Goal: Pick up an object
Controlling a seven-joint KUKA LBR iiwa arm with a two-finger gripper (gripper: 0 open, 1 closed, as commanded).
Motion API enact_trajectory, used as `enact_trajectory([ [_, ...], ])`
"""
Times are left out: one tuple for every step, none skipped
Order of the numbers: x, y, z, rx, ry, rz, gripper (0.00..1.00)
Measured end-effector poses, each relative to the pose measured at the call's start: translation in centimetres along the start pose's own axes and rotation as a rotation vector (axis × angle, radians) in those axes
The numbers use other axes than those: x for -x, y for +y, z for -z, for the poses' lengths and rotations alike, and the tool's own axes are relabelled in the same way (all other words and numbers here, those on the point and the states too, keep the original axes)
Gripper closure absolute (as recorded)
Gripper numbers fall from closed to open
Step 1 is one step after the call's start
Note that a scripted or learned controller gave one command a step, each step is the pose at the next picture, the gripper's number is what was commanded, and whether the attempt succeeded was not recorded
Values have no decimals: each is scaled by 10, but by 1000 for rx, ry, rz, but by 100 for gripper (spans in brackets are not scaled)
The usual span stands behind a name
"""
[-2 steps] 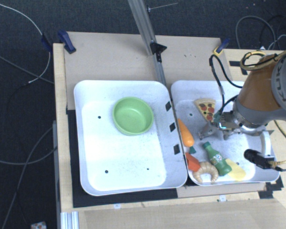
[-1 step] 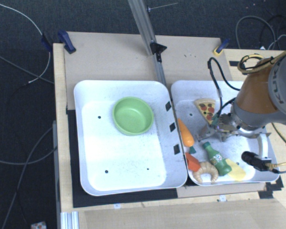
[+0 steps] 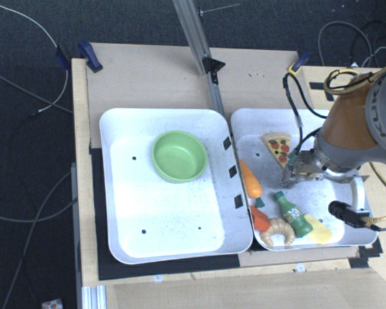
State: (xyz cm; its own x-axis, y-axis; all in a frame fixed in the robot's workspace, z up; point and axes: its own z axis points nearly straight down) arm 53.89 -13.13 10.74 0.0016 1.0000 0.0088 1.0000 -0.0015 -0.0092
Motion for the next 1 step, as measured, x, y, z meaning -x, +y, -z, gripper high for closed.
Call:
enact_trajectory([
  [-8,2,64,17,-8,4,100],
])
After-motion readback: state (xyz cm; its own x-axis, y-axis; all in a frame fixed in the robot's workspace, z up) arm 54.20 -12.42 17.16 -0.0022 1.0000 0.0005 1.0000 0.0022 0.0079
